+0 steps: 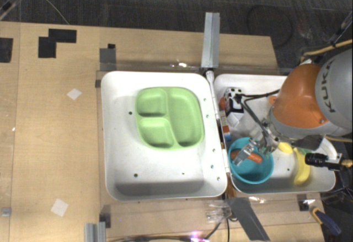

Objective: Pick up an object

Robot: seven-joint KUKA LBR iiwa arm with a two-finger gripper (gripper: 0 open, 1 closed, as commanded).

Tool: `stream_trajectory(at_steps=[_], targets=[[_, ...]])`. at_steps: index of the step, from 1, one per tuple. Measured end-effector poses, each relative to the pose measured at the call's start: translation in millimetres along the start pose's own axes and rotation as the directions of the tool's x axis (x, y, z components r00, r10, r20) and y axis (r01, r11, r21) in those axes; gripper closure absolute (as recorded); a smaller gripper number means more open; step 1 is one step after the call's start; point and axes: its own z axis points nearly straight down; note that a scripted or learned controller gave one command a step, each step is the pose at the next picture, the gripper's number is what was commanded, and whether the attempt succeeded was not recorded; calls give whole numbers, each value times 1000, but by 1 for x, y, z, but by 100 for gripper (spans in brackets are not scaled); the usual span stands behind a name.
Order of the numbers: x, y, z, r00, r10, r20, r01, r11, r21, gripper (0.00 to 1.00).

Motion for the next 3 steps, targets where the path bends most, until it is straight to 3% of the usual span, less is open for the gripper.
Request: stream_trajectory(at_steps=[1,2,3], targets=[[-8,-2,-14,1000,-1,22,1,1000,-2,100],[1,7,-95,959,282,-2,-282,959,5,100],[9,-36,-36,887,461,5,-461,887,7,100]])
